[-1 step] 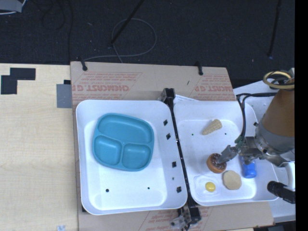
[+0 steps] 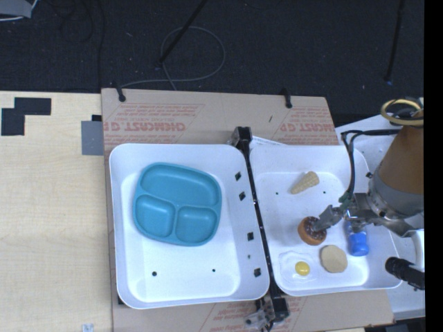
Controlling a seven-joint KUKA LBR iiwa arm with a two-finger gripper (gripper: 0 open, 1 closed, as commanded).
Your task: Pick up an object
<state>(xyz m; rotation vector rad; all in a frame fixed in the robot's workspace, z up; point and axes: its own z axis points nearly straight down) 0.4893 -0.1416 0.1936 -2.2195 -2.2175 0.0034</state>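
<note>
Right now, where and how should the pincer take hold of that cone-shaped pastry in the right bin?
Probably across the cone pastry's wider lower-left half, coming straight down from above. It lies flat and slanted in the right bin, apart from the other items, so both long sides look free.

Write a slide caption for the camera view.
Gripper down at brown round piece in right bin; blue tray in left bin.

A pale wooden bench (image 2: 48, 213) is carrying a brown cardboard sheet (image 2: 208, 120). Two white bins are sitting on that sheet: the left bin (image 2: 124, 185) and, touching it, the right bin (image 2: 277, 175).
</note>
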